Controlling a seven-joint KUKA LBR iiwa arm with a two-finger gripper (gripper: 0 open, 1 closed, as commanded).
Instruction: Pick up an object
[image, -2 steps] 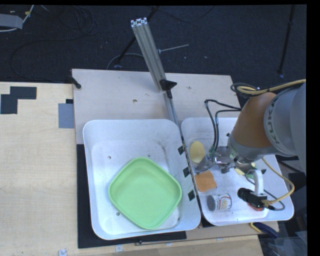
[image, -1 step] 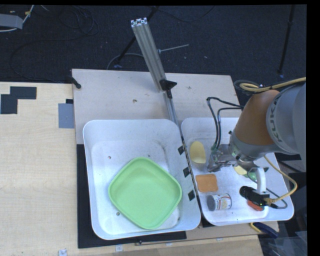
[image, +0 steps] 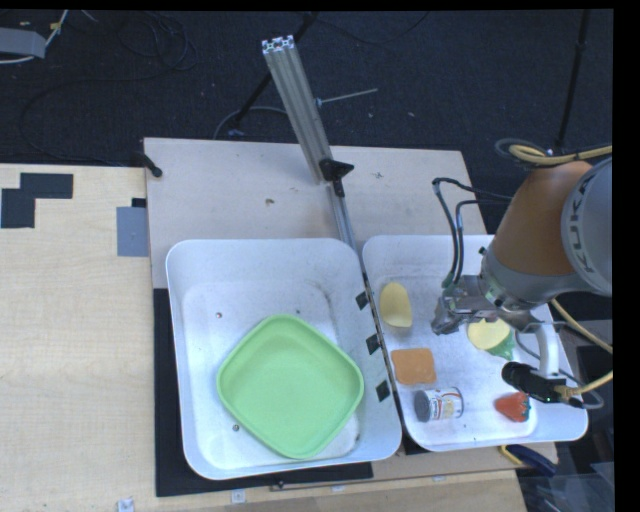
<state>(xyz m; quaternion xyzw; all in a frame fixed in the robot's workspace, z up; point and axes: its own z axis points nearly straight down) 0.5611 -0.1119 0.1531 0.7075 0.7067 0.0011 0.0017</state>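
My gripper (image: 447, 318) hangs low over the middle of the right bin (image: 470, 432), on the grey arm with the orange band that comes in from the right. A pale yellow rounded piece (image: 397, 303) lies just left of it. An orange square block (image: 413, 366) sits a little below and to the left. Right beside the gripper, partly under the wrist, is a yellow-green piece (image: 490, 336). Near the bin's front edge a small can (image: 440, 404) lies on its side, with a red strawberry-like piece (image: 513, 406) to its right.
The left bin (image: 200, 290) holds a light green square plate (image: 290, 385) towards its front. A divider with black clips (image: 372, 335) separates the two bins. A slanted aluminium post (image: 305, 110) rises behind them.
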